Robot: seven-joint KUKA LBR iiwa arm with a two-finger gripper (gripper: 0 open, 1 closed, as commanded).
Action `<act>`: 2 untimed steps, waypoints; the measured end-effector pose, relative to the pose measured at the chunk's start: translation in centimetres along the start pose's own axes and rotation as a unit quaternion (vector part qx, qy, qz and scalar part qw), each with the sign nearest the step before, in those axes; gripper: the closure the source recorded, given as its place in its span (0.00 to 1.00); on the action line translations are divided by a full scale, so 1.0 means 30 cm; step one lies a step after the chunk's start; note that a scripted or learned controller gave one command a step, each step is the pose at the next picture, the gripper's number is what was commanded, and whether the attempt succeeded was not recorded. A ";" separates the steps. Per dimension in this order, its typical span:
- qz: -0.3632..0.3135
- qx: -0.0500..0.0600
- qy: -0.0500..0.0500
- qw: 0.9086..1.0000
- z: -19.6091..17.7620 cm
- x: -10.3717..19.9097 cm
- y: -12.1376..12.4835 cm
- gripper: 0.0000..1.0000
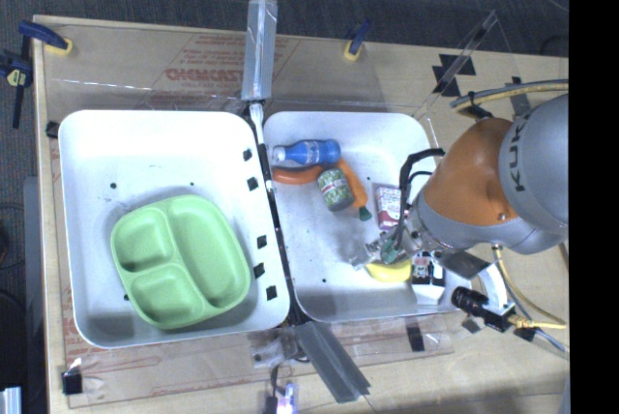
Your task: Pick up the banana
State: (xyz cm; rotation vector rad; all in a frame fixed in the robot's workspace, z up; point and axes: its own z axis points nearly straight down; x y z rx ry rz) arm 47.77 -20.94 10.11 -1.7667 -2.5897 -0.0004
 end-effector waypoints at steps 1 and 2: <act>-0.003 0.000 0.000 1.000 -0.032 0.001 0.004 1.00; 0.077 -0.001 -0.003 0.997 -0.399 0.139 0.072 1.00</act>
